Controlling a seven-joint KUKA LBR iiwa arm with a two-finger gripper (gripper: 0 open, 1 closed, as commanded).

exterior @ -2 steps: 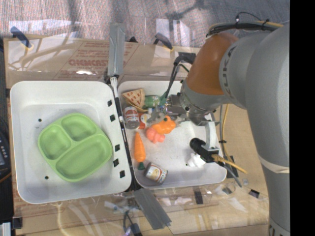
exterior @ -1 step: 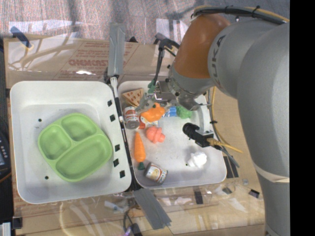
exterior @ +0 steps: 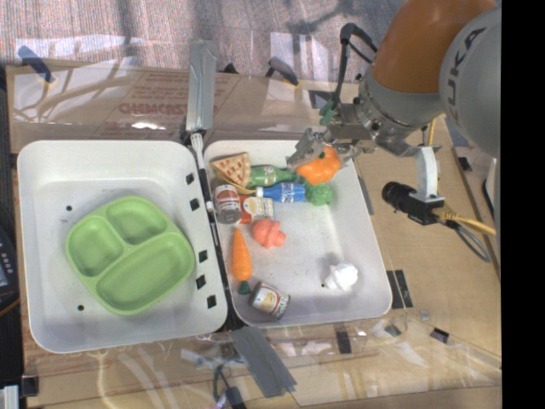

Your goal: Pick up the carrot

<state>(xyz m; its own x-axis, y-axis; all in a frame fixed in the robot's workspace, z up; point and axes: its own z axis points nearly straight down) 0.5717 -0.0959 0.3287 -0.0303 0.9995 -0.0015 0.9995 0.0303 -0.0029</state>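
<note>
I see, nearest to the cam, a small can [exterior: 269, 300] lying at the front edge of the right bin [exterior: 362, 254]. Just behind it the carrot [exterior: 242, 256] lies on the bin floor by the left wall, tip pointing to the back, not touched by anything. A white crumpled obj [exterior: 341, 276] is at the front right, well apart from the carrot. In the left bin [exterior: 43, 228] sits a green divided plate [exterior: 129, 254].

Mid bin: a pink lumpy toy [exterior: 269, 233], then another can [exterior: 226, 204], a blue-label bottle [exterior: 281, 194], a green bottle [exterior: 271, 175], a pizza slice [exterior: 232, 169] and a green round piece [exterior: 320, 195].

At the back right, the gripper [exterior: 318, 156] is over an orange toy [exterior: 318, 169], touching it or v. close. Whether the jaws are wide or closed on it, I cannot tell; the fingers are not clear enough. The gripper is far from the carrot.
</note>
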